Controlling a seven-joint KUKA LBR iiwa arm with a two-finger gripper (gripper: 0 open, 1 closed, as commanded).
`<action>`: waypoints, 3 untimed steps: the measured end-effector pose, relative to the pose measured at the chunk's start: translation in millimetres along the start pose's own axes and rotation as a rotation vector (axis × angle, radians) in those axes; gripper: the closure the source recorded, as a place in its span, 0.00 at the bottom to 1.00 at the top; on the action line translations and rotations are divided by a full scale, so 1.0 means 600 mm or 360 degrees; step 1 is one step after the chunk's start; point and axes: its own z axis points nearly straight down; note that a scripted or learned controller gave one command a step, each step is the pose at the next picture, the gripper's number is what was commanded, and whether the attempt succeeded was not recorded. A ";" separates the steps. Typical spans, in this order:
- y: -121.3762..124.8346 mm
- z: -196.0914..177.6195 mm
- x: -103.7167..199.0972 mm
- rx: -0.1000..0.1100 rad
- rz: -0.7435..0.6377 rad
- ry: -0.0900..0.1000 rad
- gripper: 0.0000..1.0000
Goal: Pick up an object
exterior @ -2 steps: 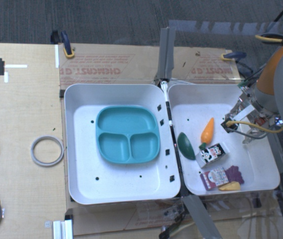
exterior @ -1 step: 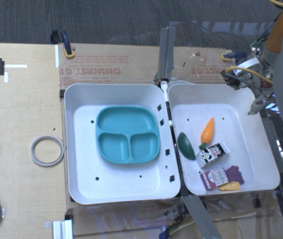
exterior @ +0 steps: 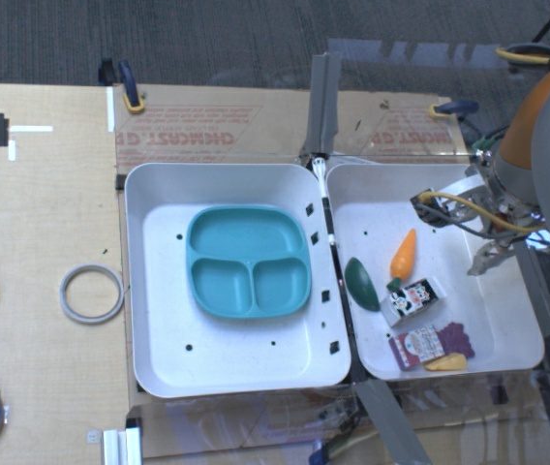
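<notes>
Two white bins sit side by side, the left bin [exterior: 149,289] bearing a teal divided plate [exterior: 250,262], the right bin [exterior: 507,327] an untouched green leaf [exterior: 360,282], carrot [exterior: 404,252] and small carton [exterior: 411,298], while the gripper [exterior: 483,260], its state unclear, hovers with no pick made.

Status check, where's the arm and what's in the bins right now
Gripper over right bin's right side, nothing seen held. Carrot, green piece, small carton to its left, untouched. Teal tray in left bin.
</notes>
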 end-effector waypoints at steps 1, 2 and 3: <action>-0.086 -0.145 0.092 -0.0004 -0.0499 0.0003 0.00; -0.104 0.060 -0.020 0.0001 -0.0632 -0.0001 0.00; 0.042 0.082 -0.139 0.0021 -0.0968 0.0017 0.00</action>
